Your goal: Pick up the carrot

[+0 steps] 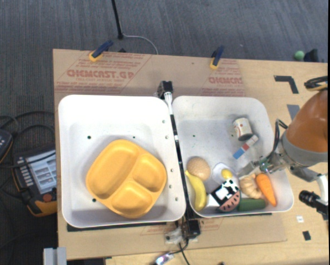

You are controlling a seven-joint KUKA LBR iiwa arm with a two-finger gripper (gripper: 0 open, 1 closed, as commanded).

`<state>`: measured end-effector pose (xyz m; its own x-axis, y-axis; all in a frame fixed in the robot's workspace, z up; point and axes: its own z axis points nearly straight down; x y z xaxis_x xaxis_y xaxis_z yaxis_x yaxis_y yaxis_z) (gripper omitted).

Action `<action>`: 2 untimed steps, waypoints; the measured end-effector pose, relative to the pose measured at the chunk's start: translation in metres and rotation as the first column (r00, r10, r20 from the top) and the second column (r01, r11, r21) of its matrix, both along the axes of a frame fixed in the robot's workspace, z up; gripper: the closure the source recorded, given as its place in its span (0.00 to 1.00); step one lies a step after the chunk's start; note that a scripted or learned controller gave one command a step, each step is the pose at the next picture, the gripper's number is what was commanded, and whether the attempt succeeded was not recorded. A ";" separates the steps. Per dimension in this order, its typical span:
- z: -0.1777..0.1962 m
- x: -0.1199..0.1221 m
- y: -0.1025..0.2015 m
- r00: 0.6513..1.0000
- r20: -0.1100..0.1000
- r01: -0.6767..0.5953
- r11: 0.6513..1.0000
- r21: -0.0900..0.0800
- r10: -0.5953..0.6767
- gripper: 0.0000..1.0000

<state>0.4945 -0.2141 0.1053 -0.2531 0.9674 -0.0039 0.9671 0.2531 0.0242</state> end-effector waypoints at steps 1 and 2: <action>0.041 0.005 0.056 0.990 -0.025 0.139 0.990 -0.002 -0.139 1.00; -0.014 -0.004 0.004 0.997 -0.012 -0.072 0.997 0.002 0.073 1.00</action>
